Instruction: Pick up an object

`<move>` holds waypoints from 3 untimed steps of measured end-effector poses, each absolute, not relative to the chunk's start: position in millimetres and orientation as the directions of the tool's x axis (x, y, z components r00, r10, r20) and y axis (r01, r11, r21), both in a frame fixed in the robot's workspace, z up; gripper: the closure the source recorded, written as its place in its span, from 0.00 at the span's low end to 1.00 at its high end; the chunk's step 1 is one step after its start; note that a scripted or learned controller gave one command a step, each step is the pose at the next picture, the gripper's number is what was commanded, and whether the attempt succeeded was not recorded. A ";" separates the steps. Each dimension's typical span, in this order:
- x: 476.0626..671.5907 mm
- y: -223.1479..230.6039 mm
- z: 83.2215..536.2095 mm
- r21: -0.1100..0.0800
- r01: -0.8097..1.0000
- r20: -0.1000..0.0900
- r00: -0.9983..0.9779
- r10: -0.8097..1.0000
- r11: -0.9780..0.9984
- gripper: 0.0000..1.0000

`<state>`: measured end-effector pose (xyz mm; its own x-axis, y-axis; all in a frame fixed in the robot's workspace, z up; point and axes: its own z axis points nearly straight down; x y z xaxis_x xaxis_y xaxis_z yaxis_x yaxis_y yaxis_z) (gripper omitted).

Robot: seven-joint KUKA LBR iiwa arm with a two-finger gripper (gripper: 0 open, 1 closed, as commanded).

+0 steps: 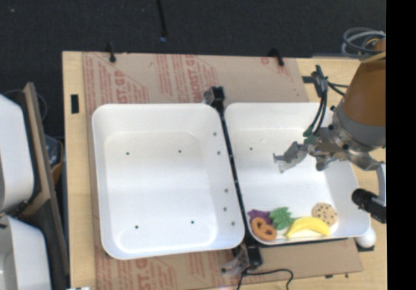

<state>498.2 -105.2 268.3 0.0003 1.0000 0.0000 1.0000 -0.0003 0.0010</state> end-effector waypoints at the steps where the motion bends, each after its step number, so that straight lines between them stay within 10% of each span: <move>1: 498.2 -105.2 268.3 0.001 1.000 0.000 0.000 1.000 0.000 0.00; 3: 498.2 -105.2 268.3 0.001 1.000 0.000 0.000 1.000 0.000 0.00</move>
